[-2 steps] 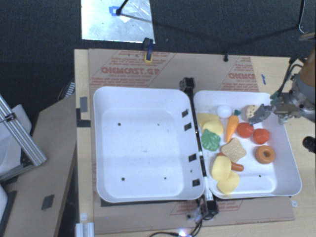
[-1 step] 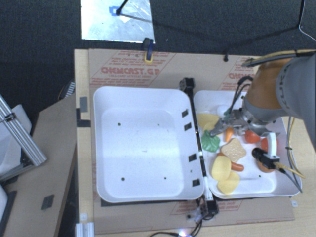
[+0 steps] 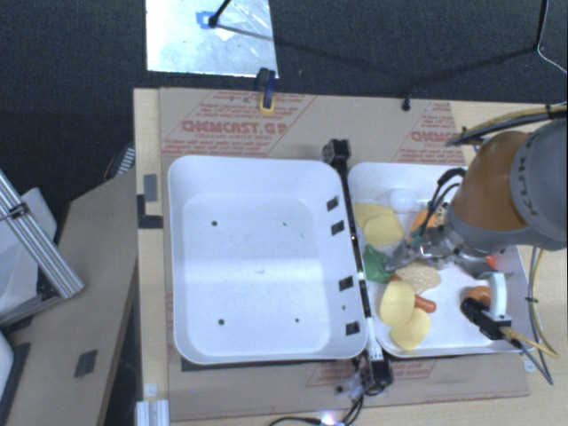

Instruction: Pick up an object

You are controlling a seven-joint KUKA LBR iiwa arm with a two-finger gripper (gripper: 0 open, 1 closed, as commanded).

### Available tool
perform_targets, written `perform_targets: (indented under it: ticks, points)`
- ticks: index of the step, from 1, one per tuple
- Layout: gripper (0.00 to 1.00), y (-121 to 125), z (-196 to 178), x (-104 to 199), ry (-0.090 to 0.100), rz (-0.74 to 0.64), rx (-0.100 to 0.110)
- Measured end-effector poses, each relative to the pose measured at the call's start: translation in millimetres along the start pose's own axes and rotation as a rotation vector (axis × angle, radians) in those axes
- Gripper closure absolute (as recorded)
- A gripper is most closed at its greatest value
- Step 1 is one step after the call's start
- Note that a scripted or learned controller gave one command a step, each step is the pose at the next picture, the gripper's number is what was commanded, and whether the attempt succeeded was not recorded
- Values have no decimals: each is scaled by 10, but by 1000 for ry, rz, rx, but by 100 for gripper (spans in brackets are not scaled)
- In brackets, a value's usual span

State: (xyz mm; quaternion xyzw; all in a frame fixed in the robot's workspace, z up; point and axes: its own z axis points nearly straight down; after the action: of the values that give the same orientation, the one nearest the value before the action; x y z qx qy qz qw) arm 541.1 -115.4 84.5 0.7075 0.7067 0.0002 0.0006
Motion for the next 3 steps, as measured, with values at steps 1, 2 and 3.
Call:
perform_targets:
  ticks: [1, 2, 3]
  points:
    - [0, 32, -32, 201, -12, -1, -11]
    - [0, -241, -35, 237, -15, 7, -15]
    - [0, 145, -10, 225, -2, -4, -4]
